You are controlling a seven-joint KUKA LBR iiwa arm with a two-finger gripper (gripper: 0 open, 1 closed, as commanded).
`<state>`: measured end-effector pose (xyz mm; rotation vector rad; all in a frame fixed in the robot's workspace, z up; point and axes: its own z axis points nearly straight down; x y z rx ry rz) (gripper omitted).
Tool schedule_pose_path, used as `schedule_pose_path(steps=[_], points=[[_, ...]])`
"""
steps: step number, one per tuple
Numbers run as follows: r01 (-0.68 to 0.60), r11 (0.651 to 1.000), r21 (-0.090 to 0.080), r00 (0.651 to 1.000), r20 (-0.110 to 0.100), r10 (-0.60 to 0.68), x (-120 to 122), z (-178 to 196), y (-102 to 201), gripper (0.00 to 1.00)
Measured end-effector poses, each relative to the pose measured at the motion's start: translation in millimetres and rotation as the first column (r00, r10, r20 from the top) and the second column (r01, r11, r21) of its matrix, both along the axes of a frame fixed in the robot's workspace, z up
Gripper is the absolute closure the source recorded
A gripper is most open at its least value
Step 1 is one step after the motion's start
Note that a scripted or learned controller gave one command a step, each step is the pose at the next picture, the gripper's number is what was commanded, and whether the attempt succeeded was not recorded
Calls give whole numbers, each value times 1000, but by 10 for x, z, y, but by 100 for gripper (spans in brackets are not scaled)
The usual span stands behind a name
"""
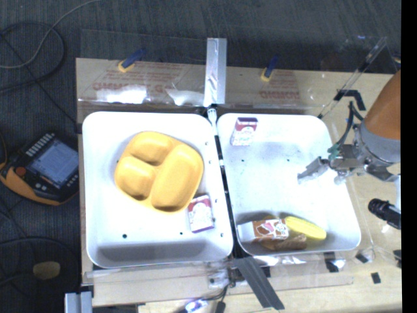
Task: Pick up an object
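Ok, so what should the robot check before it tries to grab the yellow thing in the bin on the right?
1. Target in plain sight: the yellow banana-shaped toy lies at the near edge of the right bin. Ok.
2. Room around it: it touches a brown packet. Not ok.
3. Pincer above the target: it sits over the bin's right side, farther back than the toy. Not ok.
4. Pincer carries nothing: nothing shows at its tip. Ok.
5. Path free: the small red-and-white carton stands away in the far corner. Ok.
6. Fingers open wide enough: cannot tell.
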<state>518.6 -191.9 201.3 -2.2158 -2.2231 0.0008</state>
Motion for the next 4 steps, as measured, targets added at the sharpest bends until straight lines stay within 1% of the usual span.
schedule_pose_path(steps=[1,2,3,4], points=[[-244,970,-6,970,9,244,-82,-1105,252,0],[-218,976,-2,976,15,218,-60,-1109,74,0],[-342,940,-11,940,13,342,309,-1106,551,0],[-341,940,-11,940,13,342,308,-1106,551,0]])
